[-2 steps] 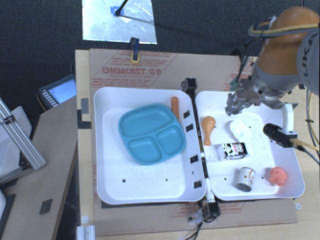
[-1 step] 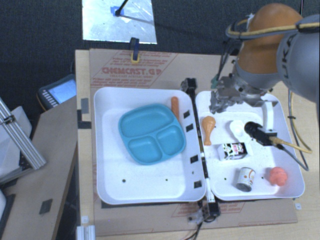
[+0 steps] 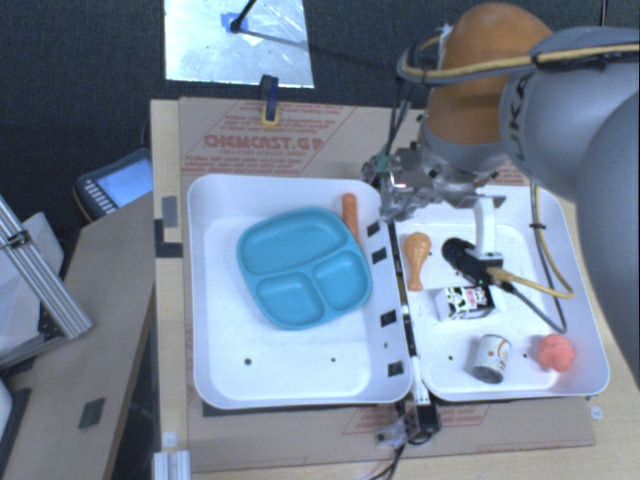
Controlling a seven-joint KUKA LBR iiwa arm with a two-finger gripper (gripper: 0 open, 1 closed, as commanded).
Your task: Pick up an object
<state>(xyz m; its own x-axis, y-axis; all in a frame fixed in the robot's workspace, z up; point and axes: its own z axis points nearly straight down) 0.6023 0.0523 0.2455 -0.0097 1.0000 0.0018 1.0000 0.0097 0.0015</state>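
Site read as a robotics lab, not a home or shop. A large grey industrial arm [image 3: 560, 88] with an orange band [image 3: 480, 68] reached over the surface [image 3: 300, 128], cables [image 3: 545, 268] trailing from it. Two white bins [image 3: 215, 368] sat side by side on printed cardboard. An aluminium frame rail [image 3: 40, 278] stood at left, near a small screen [image 3: 115, 183]. Dark carpet [image 3: 70, 58] lay beyond, bearing a reflective sheet [image 3: 240, 28].
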